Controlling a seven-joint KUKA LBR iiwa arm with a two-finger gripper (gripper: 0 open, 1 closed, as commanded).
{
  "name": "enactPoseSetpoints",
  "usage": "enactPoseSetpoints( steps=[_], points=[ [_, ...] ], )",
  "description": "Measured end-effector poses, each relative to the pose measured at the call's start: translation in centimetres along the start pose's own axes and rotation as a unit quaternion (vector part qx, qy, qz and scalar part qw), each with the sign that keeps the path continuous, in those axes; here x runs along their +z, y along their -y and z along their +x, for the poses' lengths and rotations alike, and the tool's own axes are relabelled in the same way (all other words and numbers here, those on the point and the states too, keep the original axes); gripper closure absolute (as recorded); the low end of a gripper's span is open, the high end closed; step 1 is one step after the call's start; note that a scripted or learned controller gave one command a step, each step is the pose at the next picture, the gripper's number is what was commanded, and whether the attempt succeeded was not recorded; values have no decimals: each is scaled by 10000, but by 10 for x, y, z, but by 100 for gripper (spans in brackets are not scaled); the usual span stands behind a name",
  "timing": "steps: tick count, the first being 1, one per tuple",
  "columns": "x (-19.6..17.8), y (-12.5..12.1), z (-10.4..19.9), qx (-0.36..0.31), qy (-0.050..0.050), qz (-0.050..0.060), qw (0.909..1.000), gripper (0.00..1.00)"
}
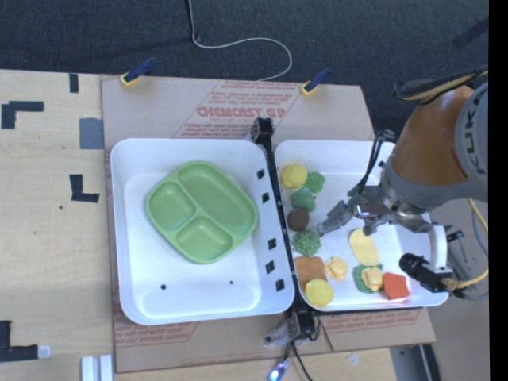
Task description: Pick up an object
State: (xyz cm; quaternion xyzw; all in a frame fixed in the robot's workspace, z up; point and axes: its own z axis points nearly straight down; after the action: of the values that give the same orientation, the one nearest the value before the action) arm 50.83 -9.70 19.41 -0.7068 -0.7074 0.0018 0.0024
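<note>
Reaching in from the right, the grey and orange arm (432,145) hangs over the right bin (337,151). Its claw (337,217) points left, low over the toy food. I cannot tell how wide it is open, and nothing shows in its grip. Just beside its tip sit a brown ball (298,218) and a green broccoli (306,242). A yellow lemon (294,175) lies further up. The left bin (131,213) holds a green tray (202,210). Both bins sit on the surface (48,228).
</note>
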Motion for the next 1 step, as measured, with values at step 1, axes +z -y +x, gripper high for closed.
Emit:
enactPoseSetpoints(
  steps=[1],
  points=[
    [14, 27, 69, -26, -13, 24, 10000, 0]
  ],
)
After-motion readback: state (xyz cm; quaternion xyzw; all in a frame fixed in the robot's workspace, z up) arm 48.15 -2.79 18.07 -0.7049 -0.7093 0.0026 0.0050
